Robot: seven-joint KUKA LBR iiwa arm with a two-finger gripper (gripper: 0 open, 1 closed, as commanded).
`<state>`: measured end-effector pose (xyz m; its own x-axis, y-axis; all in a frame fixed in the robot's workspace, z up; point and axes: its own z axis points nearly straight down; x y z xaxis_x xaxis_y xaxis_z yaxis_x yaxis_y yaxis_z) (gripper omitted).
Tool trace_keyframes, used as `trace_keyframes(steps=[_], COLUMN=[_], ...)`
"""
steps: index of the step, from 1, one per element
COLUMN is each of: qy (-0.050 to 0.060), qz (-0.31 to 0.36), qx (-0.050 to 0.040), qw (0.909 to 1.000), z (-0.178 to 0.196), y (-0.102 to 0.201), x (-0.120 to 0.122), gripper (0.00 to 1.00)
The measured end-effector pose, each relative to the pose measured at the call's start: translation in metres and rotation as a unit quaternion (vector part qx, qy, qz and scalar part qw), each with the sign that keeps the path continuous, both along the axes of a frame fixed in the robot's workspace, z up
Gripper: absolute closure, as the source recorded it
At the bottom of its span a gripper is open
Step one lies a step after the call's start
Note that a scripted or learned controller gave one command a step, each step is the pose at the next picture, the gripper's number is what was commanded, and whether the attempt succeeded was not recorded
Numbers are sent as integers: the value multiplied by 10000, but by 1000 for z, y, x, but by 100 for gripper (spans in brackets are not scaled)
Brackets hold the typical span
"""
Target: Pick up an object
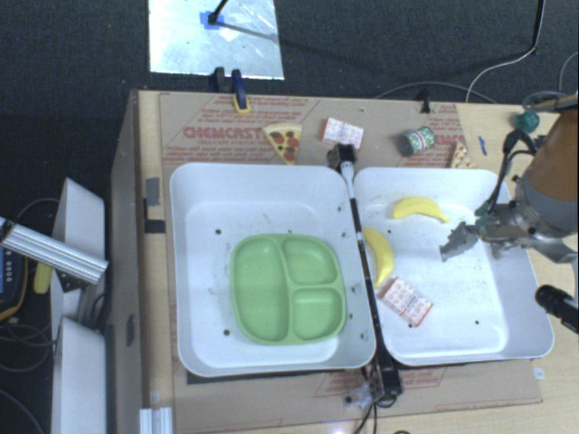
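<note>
Camera view, contents by size, largest first:

- Left shallow white plastic bin [204,206]: holds a pale green three-compartment plastic plate [288,289], lying flat toward the bin's near right
- Right shallow white plastic bin [470,333]: holds the loose items below
- Grey arm with two-finger gripper [457,242]: reaches in from the right, low over the right bin's middle right. Whether the jaws stand apart or closed cannot be told; nothing is seen between them
- Yellow curved toy banana [419,209], far part of the right bin, just left of and beyond the gripper, apart from it
- Second yellow toy banana [380,254], against the divider at the right bin's left wall
- Small red-and-white patterned packet [405,300], near the second banana, toward the bin's near left

Task status, as a judgement: not yet done. All three candidates lie on the bin floor; the far banana is closest. Descent, closure and lift remain
</note>
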<state>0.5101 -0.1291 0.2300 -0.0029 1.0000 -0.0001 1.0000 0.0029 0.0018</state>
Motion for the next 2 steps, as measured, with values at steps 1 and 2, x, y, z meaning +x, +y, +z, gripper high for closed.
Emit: trace_keyframes(steps=[1, 2], qy=[11, -19], qz=[-3, 6], qx=[3, -5], qw=[10000, 10000], z=[-125, -53], y=[23, 24], x=[14, 88], gripper=[0, 0])
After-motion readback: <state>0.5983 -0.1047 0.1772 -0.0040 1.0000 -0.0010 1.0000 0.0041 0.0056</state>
